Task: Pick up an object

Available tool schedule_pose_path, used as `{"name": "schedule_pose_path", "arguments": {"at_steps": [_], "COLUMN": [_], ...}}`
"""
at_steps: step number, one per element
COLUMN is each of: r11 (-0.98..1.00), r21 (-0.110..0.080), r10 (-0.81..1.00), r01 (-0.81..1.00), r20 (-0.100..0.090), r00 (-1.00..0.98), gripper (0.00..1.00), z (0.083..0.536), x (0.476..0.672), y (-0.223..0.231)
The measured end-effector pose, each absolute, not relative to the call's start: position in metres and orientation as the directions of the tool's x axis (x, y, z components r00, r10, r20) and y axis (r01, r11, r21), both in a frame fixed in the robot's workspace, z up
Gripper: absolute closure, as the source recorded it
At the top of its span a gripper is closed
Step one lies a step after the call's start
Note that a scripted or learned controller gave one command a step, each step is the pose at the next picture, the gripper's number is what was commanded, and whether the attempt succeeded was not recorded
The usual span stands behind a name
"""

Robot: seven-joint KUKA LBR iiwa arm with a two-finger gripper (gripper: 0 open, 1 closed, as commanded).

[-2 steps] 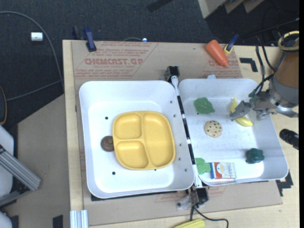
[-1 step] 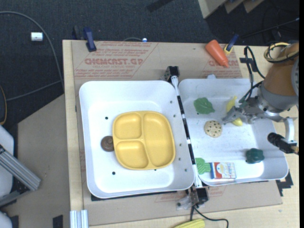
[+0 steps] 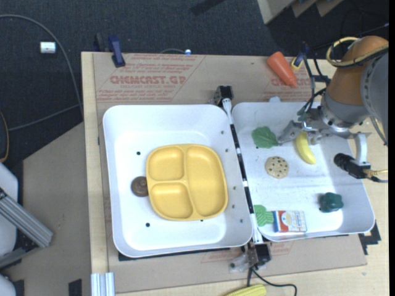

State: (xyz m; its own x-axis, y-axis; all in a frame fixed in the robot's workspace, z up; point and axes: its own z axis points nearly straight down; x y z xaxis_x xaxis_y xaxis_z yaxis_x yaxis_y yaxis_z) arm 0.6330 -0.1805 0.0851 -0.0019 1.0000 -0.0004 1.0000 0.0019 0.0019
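Take the yellow plate (image 3: 186, 182) as your reference; it lies in the middle of the left bin (image 3: 117, 165) and is divided into three compartments.

Nearest to you, right of the plate's lower edge and across the seam between the bins, a small carton (image 3: 289, 221) with red and blue print lies flat against the front wall of the right bin (image 3: 352, 224). A small green piece (image 3: 263, 215) touches its left end. Further right of the plate along that front stretch, a dark green lump (image 3: 331, 201) sits well apart from the carton.

A brown disc (image 3: 139, 186) sits just beside the plate's left edge, partly tucked under its rim.

Right of the plate at mid height, note a round tan cookie (image 3: 276, 166) with dark specks, lying flat by itself.

Beyond the cookie, a leafy green piece (image 3: 265, 137) lies right of the plate's upper edge. Just to its right is the banana (image 3: 304, 149): short, bright yellow, slightly curved, lying flat on the bin floor.

The gripper (image 3: 300, 131) is directly above the banana's far end. You cannot tell from this view how wide it stands. The banana is resting on the floor, not lifted.

Farthest from the plate, an orange carrot (image 3: 282, 69) lies on the bench (image 3: 154, 79) behind the right bin.
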Motion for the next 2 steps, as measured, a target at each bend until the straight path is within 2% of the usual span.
{"name": "schedule_pose_path", "arguments": {"at_steps": [1, 2], "r11": [0.003, 0.001], "r21": [0.004, 0.001], "r10": [1.000, 1.000], "r01": [1.000, 1.000], "r20": [-0.003, 0.001], "r00": [-0.003, -0.001], "gripper": [1.00, 1.00], "z": [0.096, 0.085], "x": [0.634, 0.631], "y": [-0.181, -0.110]}}
